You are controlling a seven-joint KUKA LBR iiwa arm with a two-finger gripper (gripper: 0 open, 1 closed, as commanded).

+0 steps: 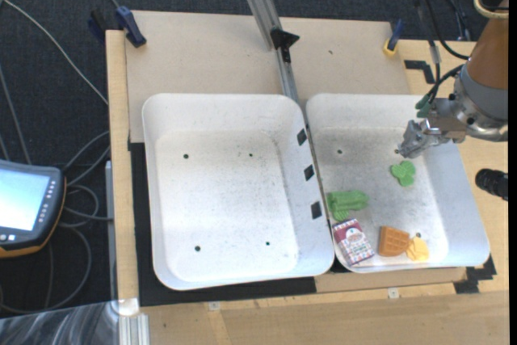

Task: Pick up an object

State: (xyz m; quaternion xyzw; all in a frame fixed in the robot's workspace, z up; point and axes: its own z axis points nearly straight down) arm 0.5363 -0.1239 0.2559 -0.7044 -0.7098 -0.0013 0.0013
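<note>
Far to the left of the gripper (pixel 410 143), a tablet-style pendant (pixel 24 206) lies off the bench with its screen lit; no text on it is legible. Nearer, though well left of the tool, the left bin (pixel 161 113) sits on the bench, joined at its inner edge to the right bin (pixel 355 103), over which the gripper hangs.

Below and left of the gripper, against the lower left corner of the right bin, lies a small red-and-white packet (pixel 352 242). It bears a printed label, but the print is too small to read. Just above the packet lies a green ridged piece (pixel 347 201). Below the gripper, near the bin's lower rim, an orange waffle-like piece (pixel 393 241) touches a yellow piece (pixel 418 249) on its right. Just beneath the gripper lies a small green object (pixel 403 172), apart from the tool, resting on the bin floor.

Task status: no object is lifted. All five objects rest in the right bin. The gripper is positioned close above the small green object, which is judged the likely target. Whether the gripper is spread or closed cannot be told at this resolution. Remaining steps: descend, close on an object, raise it.
</note>
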